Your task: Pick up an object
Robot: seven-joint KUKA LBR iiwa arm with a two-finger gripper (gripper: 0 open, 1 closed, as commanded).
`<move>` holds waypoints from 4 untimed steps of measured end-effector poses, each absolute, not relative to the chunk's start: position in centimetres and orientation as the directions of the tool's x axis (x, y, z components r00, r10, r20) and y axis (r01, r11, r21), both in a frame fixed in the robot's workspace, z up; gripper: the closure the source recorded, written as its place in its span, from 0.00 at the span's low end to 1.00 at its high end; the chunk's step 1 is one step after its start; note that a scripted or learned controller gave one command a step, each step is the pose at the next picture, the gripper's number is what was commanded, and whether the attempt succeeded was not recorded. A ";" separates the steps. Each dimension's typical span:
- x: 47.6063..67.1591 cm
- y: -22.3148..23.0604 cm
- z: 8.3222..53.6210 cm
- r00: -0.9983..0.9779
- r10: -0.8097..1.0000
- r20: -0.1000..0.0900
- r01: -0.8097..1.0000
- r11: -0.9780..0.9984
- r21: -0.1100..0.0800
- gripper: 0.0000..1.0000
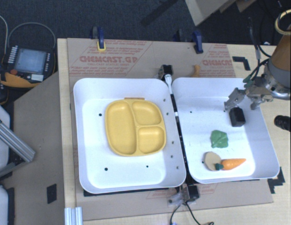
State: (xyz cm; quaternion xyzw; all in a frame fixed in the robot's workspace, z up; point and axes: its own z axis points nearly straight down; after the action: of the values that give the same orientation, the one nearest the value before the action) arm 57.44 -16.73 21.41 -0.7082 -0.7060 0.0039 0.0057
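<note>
Overhead, two white bins sit side by side on the bench. Inside the left bin [89, 158] lies a yellow tray [135, 126] with three compartments, roughly central. The right bin [197, 139] holds three small things toward its near half: a green lump [219, 138], a tan disc [211, 161] and an orange carrot [233, 163]. Disc and carrot lie touching, the carrot's green end against the disc's right side; the green lump sits apart, just beyond them toward the far wall. The arm [281, 60] comes in from the right, and its gripper [243, 105] hangs over the far right part of the right bin. Its fingers are spread apart, one grey finger [233, 97] angled out to the left and a dark pad [237, 116] pointing down toward the bin floor (whether the pad touches the floor is unclear), with nothing between them. The green lump is the nearest thing, lying near the dark pad on its near side but clear of it; disc and carrot lie farther off.
</note>
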 end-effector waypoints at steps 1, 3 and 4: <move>57.7 -16.7 22.2 0.000 1.000 -0.001 1.000 0.000 0.000 0.00; 58.6 -16.6 9.9 -0.001 1.000 0.002 1.000 0.001 -0.006 0.00; 58.9 -16.5 8.7 -0.002 1.000 0.002 1.000 0.002 0.002 0.00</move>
State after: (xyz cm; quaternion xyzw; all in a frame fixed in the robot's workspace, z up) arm 58.86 -16.49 8.67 -0.7066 -0.7077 -0.0015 -0.0003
